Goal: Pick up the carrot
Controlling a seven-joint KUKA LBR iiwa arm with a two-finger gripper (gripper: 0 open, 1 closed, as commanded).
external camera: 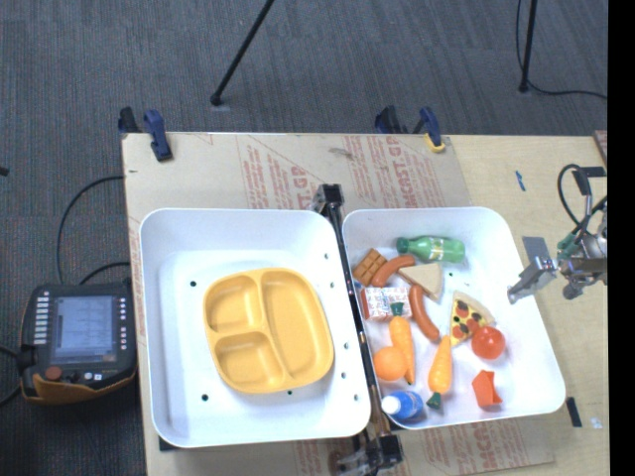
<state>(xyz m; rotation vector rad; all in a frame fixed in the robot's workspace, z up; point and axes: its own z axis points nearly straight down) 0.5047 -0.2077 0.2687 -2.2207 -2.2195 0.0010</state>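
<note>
The carrot [441, 363] is an orange cone with a green stub at its near end. It lies in the right bin [541, 365], near the front, between an orange fruit [390, 366] and a red tomato [487, 342]. My gripper [531, 269] hovers over the right bin's right rim, up and to the right of the carrot and well apart from it. Its two grey fingers [523, 287] stand open with nothing between them.
The right bin also holds a green bottle [432, 249], sausages [424, 312], a pizza slice [468, 313], a second orange stick [401, 335], a red piece [484, 388] and a blue-white item [405, 406]. A yellow divided tray [268, 327] lies in the left bin [169, 266].
</note>
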